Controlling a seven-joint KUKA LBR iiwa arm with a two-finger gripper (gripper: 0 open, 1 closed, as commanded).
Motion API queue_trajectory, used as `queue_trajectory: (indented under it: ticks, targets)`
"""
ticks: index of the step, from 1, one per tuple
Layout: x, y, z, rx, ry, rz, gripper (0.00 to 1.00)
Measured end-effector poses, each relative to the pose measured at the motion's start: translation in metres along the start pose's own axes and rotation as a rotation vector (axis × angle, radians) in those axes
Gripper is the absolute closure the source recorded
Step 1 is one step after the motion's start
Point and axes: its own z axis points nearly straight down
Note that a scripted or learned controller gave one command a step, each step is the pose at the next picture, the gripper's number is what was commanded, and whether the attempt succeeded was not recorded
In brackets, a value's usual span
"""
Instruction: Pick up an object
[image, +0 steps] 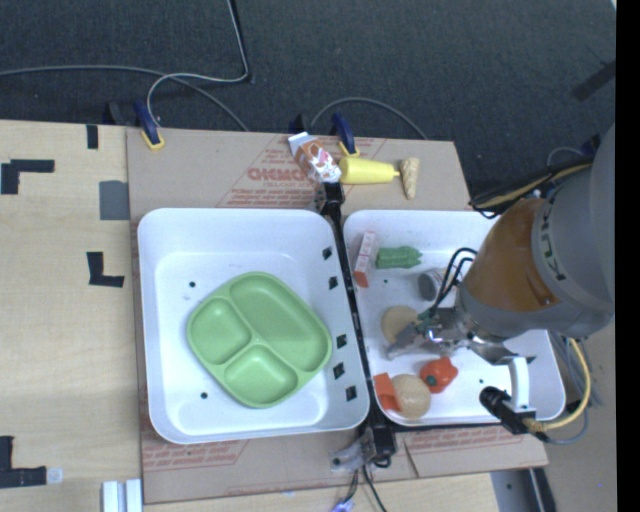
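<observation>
Potato-like beige lump (411, 396) at near edge of right bin (455, 222), orange piece (383, 390) touching its left, red tomato-like item (438, 374) just right. Gripper (418, 335) low over bin middle, next to tan round object (397, 321); grip state can't tell. Farther back, green object (398, 258) and small red-white packet (364, 251). Left bin (160, 300) holds green divided plate (259, 338). Beyond bins, yellow banana toy (367, 171) on cardboard (200, 170).

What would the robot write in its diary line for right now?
arm: over right bin | gripper: low among toys, beside tan ball | lifted: nothing seen | left bin: green plate
</observation>
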Motion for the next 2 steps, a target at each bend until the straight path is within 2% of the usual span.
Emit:
queue_trajectory:
  ticks: [1, 2]
  targets:
    - [0.0210, 0.0511, 0.0000, -0.002, 0.000, -0.003, 0.00]
    - [0.0208, 0.0507, -0.0093, -0.001, 0.000, -0.002, 1.00]
